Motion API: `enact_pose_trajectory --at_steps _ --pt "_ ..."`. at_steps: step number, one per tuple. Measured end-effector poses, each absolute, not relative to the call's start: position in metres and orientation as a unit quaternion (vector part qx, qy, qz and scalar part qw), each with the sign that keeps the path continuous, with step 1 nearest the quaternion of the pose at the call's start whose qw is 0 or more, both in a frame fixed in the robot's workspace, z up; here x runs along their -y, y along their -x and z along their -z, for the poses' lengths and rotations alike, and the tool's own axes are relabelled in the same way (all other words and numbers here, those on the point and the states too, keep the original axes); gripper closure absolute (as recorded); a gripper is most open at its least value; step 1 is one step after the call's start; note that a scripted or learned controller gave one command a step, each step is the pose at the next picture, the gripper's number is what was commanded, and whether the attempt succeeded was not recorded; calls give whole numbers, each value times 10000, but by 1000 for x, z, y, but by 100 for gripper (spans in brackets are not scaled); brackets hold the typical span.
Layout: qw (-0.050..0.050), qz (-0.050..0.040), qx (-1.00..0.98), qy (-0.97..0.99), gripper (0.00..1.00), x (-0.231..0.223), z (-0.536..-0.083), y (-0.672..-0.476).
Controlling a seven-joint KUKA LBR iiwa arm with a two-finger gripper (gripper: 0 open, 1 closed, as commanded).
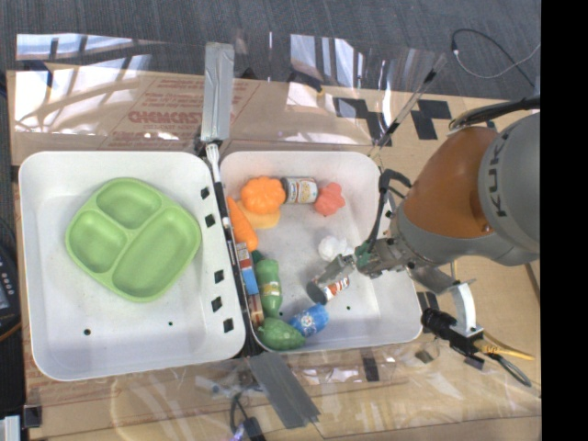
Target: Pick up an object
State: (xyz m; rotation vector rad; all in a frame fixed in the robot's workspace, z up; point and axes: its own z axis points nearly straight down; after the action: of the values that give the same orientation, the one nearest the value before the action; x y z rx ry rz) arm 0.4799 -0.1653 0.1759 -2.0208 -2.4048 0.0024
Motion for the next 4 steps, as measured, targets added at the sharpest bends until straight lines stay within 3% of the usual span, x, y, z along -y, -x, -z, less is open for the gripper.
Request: enact_pose_trajectory --at_steps 1,2,3,4 --pt "5 -4 7457 6663 0 163 -92 -490" --pt "7 -5 7367 6763 0 192 -92 -520" --pt "14 -8 7382 6745 100 192 -101 -520" --pt "14 -10 7383 6745 0 192 -101 -520"
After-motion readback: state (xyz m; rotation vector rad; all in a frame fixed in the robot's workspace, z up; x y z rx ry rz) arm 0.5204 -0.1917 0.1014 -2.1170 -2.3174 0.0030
